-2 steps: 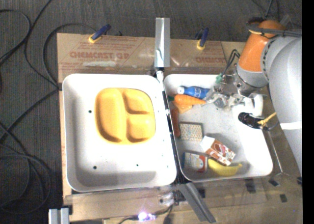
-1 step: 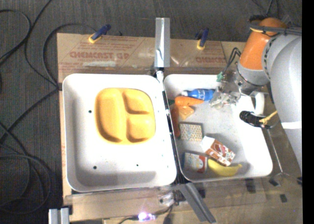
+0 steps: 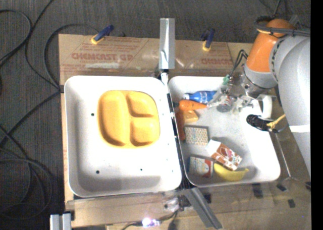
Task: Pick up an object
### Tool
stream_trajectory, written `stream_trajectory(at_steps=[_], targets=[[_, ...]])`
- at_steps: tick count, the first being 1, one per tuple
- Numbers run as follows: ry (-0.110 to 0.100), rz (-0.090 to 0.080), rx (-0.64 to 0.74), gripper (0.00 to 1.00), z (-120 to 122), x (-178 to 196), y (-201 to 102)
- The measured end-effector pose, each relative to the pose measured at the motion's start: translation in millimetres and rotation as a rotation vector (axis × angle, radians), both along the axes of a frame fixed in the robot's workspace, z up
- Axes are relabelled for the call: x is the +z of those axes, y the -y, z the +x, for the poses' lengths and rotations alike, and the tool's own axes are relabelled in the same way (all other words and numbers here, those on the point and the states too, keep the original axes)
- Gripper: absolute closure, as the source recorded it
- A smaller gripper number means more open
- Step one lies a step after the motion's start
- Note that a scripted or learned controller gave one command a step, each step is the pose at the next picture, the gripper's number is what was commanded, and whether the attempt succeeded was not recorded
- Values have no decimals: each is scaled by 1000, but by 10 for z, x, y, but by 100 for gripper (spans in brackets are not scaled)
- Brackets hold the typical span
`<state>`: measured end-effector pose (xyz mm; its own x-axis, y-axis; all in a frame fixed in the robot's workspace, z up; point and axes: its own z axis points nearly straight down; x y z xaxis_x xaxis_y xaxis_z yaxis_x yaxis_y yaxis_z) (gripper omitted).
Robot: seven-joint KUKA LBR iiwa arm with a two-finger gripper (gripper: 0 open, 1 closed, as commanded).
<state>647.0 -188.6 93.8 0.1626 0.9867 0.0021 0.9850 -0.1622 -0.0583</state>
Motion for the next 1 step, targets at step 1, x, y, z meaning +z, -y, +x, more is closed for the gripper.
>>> stream_trajectory(at_steps=[1], targets=[[-28,15,-56,0,111,-82,54]])
